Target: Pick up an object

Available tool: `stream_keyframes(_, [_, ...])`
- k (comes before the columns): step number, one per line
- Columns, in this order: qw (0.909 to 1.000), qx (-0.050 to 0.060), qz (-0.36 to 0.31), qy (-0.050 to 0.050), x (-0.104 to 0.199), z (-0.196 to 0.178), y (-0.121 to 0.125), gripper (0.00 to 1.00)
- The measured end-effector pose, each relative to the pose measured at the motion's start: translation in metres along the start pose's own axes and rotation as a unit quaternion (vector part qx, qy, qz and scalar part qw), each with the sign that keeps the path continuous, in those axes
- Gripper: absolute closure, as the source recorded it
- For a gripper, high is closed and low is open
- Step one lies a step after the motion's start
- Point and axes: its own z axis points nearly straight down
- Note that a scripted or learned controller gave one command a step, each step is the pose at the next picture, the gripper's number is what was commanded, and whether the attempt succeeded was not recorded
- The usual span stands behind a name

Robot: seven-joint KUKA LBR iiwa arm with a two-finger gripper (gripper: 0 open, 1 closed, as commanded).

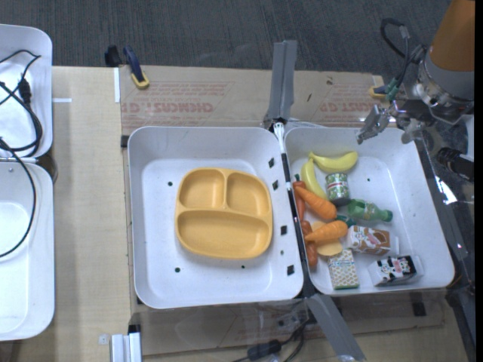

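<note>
Our gripper (390, 121) hovers over right bin (423, 173) back corner, fingers spread, nothing between. Nearest thing: banana (334, 161), down-left of gripper, long axis across bin. Carrots (315, 202) and bottle (368, 211) lie farther forward.

Two white bins (143, 225); one yellow tray (224, 213); two bananas (334, 160); three carrots (317, 204); one can (337, 188); one green bottle (368, 212); three cartons (395, 270).

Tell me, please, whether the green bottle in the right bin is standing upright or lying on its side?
Lying on its side. The green bottle shows its full length across the right bin floor, neck pointing right, beside the carrots.
</note>
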Motion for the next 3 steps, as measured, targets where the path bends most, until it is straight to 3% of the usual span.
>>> stream_keyframes(1, [0.9996, -0.001, -0.027, 0.0, 0.008, 0.155, 0.027, 0.0])
stream_keyframes(2, [0.9983, -0.001, -0.059, 0.0, -0.001, 0.187, -0.001, 0.0])
stream_keyframes(3, [0.9984, -0.001, -0.057, 0.0, -0.003, 0.178, -0.001, 1.0])
